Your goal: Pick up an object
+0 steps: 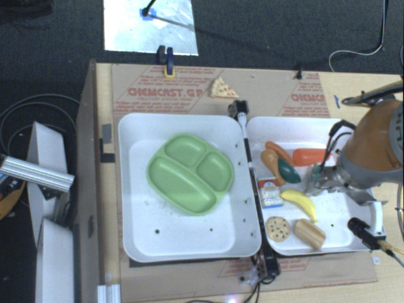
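The gripper [317,183] hangs low in the right white bin [297,126], just beside the yellow plastic banana [299,202] near the bin's middle. Approach step, likely; next it must settle over the banana before closing.

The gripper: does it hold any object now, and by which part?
Cannot be told. The gripper is low in the right bin, just above the banana and beside the carrot, and nothing shows between its fingers.
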Robot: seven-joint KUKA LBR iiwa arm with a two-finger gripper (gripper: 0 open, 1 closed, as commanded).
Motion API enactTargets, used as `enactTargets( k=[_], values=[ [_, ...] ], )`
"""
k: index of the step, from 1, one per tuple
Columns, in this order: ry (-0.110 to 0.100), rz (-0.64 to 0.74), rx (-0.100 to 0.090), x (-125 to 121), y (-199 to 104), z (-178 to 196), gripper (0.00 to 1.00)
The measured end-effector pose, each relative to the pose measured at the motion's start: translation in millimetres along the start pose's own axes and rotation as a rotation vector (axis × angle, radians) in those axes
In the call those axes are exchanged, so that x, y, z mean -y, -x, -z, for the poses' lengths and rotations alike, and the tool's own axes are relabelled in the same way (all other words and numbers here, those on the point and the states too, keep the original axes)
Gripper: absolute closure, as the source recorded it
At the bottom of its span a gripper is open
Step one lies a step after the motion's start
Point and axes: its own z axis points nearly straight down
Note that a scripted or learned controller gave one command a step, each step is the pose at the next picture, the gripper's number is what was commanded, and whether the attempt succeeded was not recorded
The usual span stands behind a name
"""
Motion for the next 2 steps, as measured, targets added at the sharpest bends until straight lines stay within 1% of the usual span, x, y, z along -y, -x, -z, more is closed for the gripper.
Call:
enactTargets(
  k=[1, 2],
  values=[
    [-0.003, 0.000, -0.002, 1.1, -0.7, -1.2, 0.00],
    [-0.006, -0.009, 0.018, 27.5, -43.3, -14.6, 0.00]
  ],
)
